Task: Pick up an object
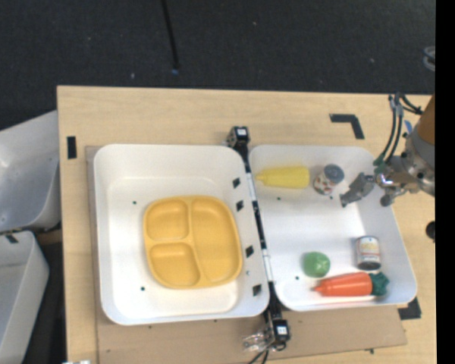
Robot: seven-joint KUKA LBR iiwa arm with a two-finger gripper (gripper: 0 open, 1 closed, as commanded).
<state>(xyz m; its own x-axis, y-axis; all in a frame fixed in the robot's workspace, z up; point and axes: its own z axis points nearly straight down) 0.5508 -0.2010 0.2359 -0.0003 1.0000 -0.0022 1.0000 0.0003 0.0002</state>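
The right white bin holds several objects. A yellow corn cob lies at its back, with a small round tin just right of it. Toward the front are a green ball, an upright can and an orange carrot with a green top. My gripper hangs over the bin's back right part, right of the tin and apart from it. It is open, and nothing sits between its two fingers.
The left white bin holds a yellow divided plate. A raised divider with black clips separates the two bins. Cables hang along the arm at the right edge. The wooden bench surrounds both bins.
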